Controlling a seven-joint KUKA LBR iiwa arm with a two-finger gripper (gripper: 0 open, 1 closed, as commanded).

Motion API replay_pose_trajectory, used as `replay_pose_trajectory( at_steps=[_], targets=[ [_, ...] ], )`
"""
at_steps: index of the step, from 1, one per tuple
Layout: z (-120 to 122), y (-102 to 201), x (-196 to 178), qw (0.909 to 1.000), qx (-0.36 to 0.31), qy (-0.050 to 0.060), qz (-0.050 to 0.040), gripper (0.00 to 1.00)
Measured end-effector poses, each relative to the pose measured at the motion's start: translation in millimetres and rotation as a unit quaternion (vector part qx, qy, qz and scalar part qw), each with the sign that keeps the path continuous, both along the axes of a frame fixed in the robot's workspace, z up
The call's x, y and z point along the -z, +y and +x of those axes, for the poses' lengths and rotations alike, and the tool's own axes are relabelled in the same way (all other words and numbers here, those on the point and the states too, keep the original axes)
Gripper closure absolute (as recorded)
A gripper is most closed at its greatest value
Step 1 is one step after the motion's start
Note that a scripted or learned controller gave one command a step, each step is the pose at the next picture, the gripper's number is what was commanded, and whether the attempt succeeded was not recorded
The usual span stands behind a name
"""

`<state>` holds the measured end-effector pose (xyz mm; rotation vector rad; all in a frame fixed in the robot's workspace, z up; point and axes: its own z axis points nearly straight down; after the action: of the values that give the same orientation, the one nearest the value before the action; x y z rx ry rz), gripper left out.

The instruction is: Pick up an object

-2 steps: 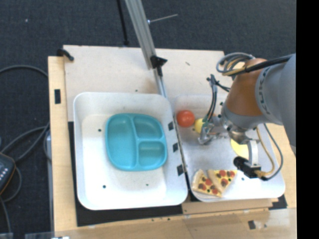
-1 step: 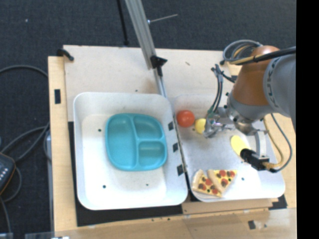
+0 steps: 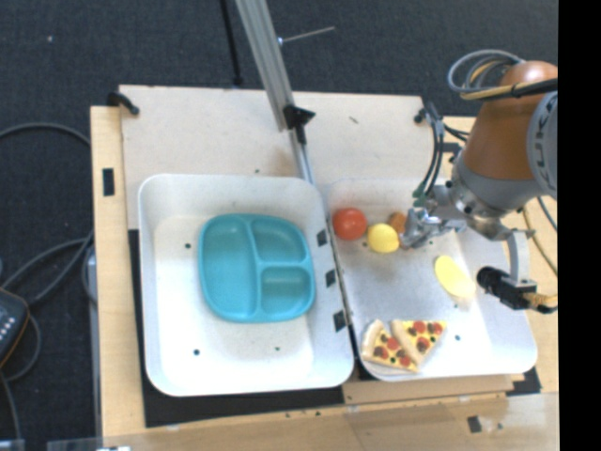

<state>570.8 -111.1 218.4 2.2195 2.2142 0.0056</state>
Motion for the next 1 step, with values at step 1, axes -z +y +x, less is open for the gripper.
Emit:
replay_pose_trajectory(
  at_steps=[1],
  targets=[
    [1.5,-1.6,-30.7,1.0000,-0.002,0.001,0.0002,1.00]
  ],
)
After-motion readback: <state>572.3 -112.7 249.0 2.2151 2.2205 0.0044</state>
